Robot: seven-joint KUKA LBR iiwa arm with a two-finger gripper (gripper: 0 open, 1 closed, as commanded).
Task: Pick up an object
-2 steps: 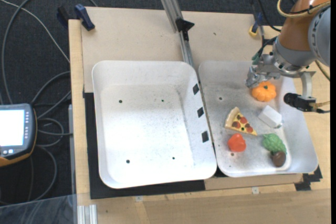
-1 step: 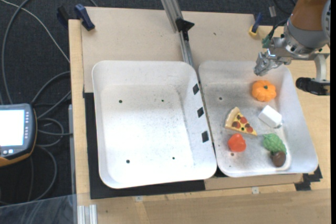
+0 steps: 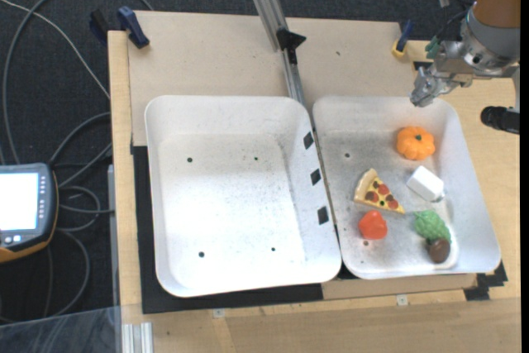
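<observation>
Dark carpet surrounds your wooden bench (image 3: 207,54), where two white bins sit side by side. Your candidates all lie in the right bin (image 3: 467,178): an orange pumpkin (image 3: 415,143) near the far edge, a white block (image 3: 426,183) below it, a pizza slice (image 3: 378,193) to its left, a red pepper (image 3: 373,225) nearer you, and green broccoli (image 3: 430,223) touching a brown piece (image 3: 438,250). You see the gripper (image 3: 423,92) above that bin's far rim, carrying nothing. The left bin (image 3: 165,178) sits beside it.
</observation>
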